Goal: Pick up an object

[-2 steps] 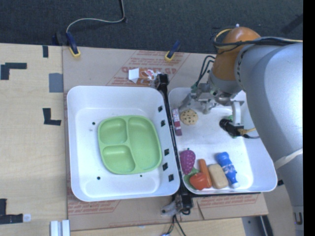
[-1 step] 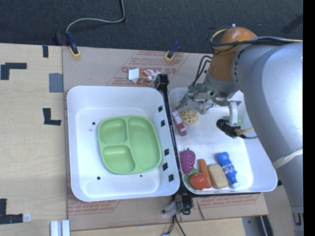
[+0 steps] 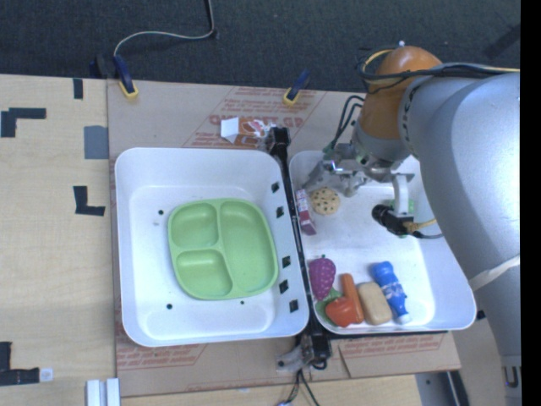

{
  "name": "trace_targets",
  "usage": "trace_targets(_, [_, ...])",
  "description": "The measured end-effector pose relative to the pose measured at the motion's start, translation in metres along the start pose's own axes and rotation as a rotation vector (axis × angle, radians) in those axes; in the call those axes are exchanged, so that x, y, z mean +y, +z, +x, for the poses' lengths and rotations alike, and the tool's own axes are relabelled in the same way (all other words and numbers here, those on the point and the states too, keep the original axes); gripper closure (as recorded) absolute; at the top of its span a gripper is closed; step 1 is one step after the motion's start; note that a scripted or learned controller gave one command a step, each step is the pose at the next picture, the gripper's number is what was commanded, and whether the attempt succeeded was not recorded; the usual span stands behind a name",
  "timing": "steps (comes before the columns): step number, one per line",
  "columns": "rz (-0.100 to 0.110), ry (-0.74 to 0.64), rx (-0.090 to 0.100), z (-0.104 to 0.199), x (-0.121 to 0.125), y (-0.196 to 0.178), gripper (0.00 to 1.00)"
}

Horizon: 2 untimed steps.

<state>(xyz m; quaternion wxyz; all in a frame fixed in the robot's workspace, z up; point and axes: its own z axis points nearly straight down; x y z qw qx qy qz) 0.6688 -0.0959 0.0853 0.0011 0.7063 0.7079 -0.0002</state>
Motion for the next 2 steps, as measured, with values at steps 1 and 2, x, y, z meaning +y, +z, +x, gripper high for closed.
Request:
trace_targets(1, [-0.001, -0.001, -0.002, -0.0001, 0.0003, -0.0101, 1.00])
trace_targets(2, [0.000, -0.001, -0.002, -0.0001, 0.0001, -0.0098, 0.00])
